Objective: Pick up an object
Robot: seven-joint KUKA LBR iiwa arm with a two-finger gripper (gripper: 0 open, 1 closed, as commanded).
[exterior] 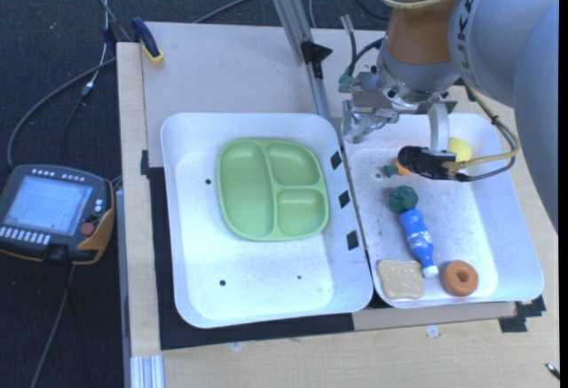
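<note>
My gripper [359,127] hangs over the far left corner of the right bin [519,235], close to the divider between the bins, and I see nothing in it. Below it in that bin lie a dark green round piece [404,197], a blue bottle with a white cap [416,240], a slice of toast [400,279] and a brown donut [460,277]. A yellow object [459,147] and a small orange object [403,168] sit near the far side, partly hidden by a black part of the arm [430,162].
A green divided plate [271,189] lies in the left bin [191,280]. A metal pole [293,13] slants down to the divider beside the gripper. A teach pendant [53,213] rests on the floor at the left. Cables loop around the wrist.
</note>
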